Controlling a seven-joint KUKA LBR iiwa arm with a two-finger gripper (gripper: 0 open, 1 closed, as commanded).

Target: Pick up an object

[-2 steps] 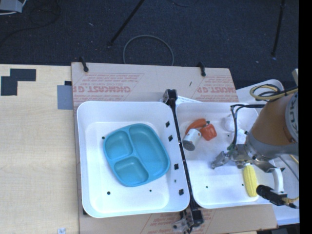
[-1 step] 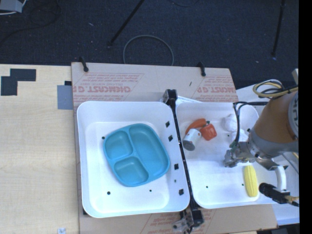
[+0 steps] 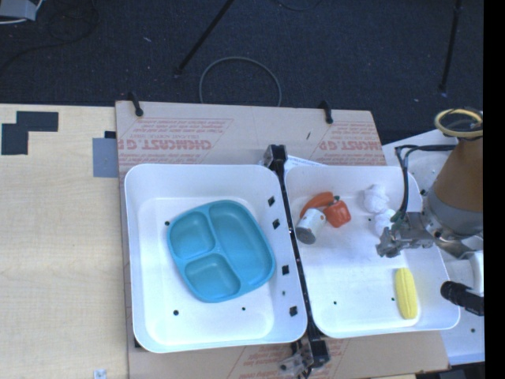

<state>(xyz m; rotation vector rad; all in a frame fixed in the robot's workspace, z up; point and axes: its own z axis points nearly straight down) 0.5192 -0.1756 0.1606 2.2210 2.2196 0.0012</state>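
two shallow white plastic bins sit side by side on the surface, the left bin [image 3: 150, 204] and the right bin [image 3: 355, 306], with a black divider strip running between them. the left one carries a light blue plastic tray with three compartments [image 3: 219, 249], lying flat and a little askew. the right one has the loose things: a yellow corn cob toy [image 3: 405, 292] lying lengthwise near the front right corner, a crumpled white lump [image 3: 376, 199] towards the back, an orange-red plastic piece [image 3: 330, 208] near the divider, and a small white cylinder with a grey end [image 3: 308, 227] touching that orange piece on its front side.

the grey arm comes in from the right, and its hand [image 3: 392, 241] is down inside the right bin, just in front of the white lump and behind the corn cob, apart from both as far as i can see. it is small and dark from here, so i cannot tell how it is set, and i see nothing caught in it.

i'd judge this as the reaching step, with no object taken yet. the corn cob and the white lump are the nearest candidates. the next move calls for settling squarely over one of them, closing on it across its narrow side, and lifting straight up clear of the bin wall.
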